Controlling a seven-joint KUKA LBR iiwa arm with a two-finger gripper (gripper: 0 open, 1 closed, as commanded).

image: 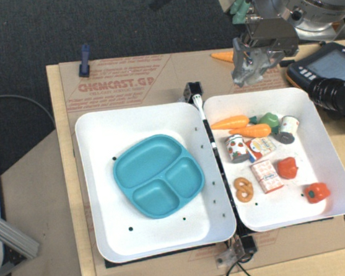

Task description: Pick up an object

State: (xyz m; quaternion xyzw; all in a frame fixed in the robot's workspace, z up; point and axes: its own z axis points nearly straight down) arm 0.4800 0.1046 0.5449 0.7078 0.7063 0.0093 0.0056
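Cardboard-covered counter [122, 84] carries 2 white bins. Right bin [329, 140] contains carrots [240, 126], tomatoes and a pretzel [244, 189]. Pincer [253, 69] hovers above its far rim, slightly open, gripping nothing.

Dark carpet floor [18, 53]; brown cardboard sheet [115, 79] on bench.

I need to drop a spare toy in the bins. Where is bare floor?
Left bin: white strips ring the blue tray, widest along the left wall and front edge. Right bin: bare at the front, between the pretzel and red pepper, and along the back wall. Its middle, around the carrots, is crowded.
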